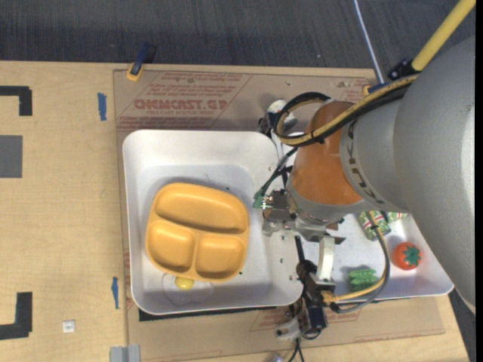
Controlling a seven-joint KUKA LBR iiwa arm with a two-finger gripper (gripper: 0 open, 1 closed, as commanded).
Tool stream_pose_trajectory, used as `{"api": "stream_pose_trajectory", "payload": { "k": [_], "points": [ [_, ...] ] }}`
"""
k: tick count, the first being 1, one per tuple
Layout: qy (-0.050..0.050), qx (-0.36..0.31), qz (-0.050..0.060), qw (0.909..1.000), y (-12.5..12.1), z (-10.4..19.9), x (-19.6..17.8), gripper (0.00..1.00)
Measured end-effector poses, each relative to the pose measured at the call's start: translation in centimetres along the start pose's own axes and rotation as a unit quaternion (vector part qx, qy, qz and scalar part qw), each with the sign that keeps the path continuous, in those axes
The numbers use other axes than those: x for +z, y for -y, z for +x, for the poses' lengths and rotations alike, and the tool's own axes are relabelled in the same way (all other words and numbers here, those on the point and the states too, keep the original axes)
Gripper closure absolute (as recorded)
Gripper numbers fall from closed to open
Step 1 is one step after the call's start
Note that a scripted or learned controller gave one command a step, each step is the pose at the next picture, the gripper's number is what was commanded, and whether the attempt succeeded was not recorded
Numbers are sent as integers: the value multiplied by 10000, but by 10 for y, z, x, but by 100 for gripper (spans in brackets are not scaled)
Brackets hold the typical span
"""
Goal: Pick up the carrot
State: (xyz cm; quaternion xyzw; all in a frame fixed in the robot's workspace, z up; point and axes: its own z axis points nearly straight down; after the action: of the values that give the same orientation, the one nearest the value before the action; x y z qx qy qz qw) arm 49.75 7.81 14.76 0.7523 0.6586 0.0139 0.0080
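Note:
My gripper (pixel 300 231) hangs below the orange wrist band, over the left side of the right bin (pixel 434 283), close to the wall it shares with the left bin (pixel 139 202). The wrist and arm cover most of the right bin from above. At that bin's right end lies a small round orange-red thing with a green top (pixel 407 256). I cannot tell whether it is the carrot.
A yellow divided plate (pixel 198 230) sits in the left bin, with a small yellow piece (pixel 183 282) at its near edge. In the right bin a green toy (pixel 361 277) lies near the front, and a green-and-red striped item (pixel 375 222) peeks out beside the arm.

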Motion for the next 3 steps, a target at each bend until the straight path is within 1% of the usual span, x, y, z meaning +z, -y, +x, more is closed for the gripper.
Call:
{"api": "stream_pose_trajectory", "payload": {
  "k": [2, 3],
  "points": [
    [3, -306, 12, 9995, 1, 0, 2, 100],
    [43, -534, 164, 9984, 11, 7, 22, 100]
  ]
}}
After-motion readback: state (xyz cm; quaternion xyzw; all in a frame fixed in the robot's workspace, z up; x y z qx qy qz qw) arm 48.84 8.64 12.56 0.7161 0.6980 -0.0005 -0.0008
